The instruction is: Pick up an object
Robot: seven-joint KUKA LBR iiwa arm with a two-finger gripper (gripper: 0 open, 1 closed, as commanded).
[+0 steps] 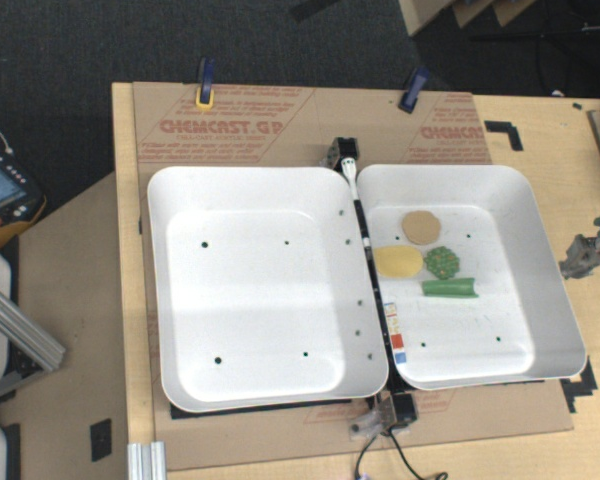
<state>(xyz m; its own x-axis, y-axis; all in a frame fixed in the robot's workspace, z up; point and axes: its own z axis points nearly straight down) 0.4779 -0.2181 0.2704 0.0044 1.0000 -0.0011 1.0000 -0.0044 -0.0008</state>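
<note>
A black clip (401, 408) sat up front, by the right bin (510, 353). In that bin you had a tan disc (421, 227), a yellow lump (398, 261), a green ball (442, 262) and a green stick (449, 288), all well left of your claw (584, 254) at its right rim. You could not tell if the claw was open or closed.

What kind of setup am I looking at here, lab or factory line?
Most likely a robotics lab bench: two white bins sit on a clamped cardboard sheet, and the right bin holds small toy-like items.

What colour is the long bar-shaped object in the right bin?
Green bar-shaped object, seen in the camera view.
</note>
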